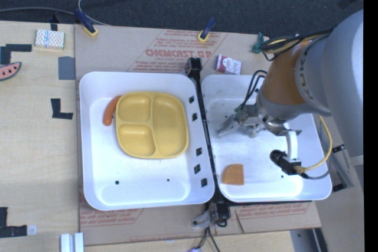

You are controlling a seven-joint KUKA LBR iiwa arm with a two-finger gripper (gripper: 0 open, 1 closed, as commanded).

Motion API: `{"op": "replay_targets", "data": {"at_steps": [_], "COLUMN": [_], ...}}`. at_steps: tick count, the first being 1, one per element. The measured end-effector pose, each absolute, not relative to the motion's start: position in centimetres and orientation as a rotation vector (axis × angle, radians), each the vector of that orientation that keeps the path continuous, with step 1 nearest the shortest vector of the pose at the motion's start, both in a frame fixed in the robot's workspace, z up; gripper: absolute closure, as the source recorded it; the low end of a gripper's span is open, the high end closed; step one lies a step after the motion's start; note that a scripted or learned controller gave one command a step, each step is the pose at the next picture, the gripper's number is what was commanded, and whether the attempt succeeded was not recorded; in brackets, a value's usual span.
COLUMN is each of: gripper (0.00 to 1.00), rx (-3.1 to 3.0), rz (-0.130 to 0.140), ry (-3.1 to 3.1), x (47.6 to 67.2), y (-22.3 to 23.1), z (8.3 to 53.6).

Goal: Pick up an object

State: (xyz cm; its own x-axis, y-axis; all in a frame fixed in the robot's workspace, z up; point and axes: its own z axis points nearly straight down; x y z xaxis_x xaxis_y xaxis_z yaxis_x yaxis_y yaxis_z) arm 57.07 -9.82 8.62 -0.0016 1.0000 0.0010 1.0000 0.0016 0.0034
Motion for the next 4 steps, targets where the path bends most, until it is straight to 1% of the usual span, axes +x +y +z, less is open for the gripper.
{"op": "replay_targets", "data": {"at_steps": [1, 2, 3, 4], "gripper": [0.00, 0.00, 0.00, 0.00], "rx": [2.218, 2.217, 2.222, 2.220], "rz": [0.002, 0.001, -0.002, -0.001], "ry": [2.221, 2.223, 2.223, 2.225], "x": [64.0, 66.4, 60.0, 61.8], "y": [-9.9, -4.2, -1.9, 1.2], "z": [8.5, 18.5, 18.4, 18.4]}}
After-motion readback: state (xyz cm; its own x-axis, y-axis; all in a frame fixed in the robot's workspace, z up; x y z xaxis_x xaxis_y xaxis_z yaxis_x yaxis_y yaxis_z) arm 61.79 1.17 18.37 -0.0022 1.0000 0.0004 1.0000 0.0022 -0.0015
